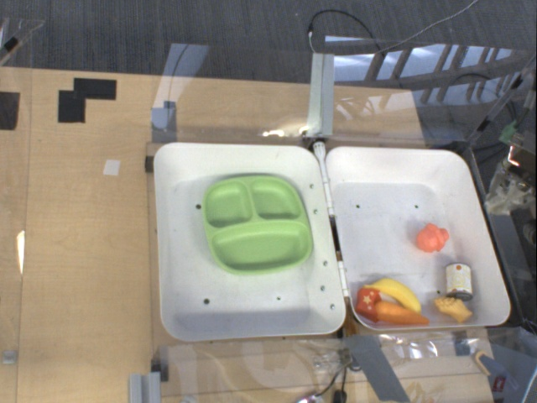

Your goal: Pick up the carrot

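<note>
Where banana (397, 293) and carrot (400, 313) touch, tapered orange.

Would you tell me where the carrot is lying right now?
The carrot lies in the right bin, along its near edge toward the left corner, just in front of the banana and beside a red item.

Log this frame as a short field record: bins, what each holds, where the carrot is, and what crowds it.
left bin: green divided plate
right bin: carrot, banana, red item, pink-orange item, small can, yellow piece
carrot: lying flat along the near wall, near-left corner
carrot neighbours: banana touching just behind; red item at its left end
other items: pink-orange item, small can, yellow piece
task status: carrot not yet picked up
</note>
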You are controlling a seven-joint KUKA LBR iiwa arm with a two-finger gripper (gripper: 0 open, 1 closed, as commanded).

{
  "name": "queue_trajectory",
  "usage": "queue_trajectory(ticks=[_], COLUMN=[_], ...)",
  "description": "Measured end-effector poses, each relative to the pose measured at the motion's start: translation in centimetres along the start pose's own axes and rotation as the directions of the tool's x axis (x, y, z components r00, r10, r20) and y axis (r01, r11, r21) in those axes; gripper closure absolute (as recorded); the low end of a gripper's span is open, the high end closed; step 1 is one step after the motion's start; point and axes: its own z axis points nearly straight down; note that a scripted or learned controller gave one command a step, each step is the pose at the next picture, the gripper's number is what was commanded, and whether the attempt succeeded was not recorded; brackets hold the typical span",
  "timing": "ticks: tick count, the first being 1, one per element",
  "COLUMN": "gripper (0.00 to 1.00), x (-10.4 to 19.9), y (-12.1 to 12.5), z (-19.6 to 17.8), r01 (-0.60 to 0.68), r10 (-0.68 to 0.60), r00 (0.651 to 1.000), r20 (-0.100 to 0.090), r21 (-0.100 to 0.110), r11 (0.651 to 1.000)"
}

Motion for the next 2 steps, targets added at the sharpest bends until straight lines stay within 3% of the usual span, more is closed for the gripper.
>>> queue_trajectory(ticks=[1, 2], gripper=[1.0, 1.0], x=[0.2, 12.5], y=[0.1, -2.3], z=[-1.1, 13.6], r01=[0.006, 0.092], r10=[-0.006, -0.092], r00=[1.0, 0.996], r20=[-0.001, -0.001], r21=[-0.004, 0.002], r11=[1.0, 0.996])
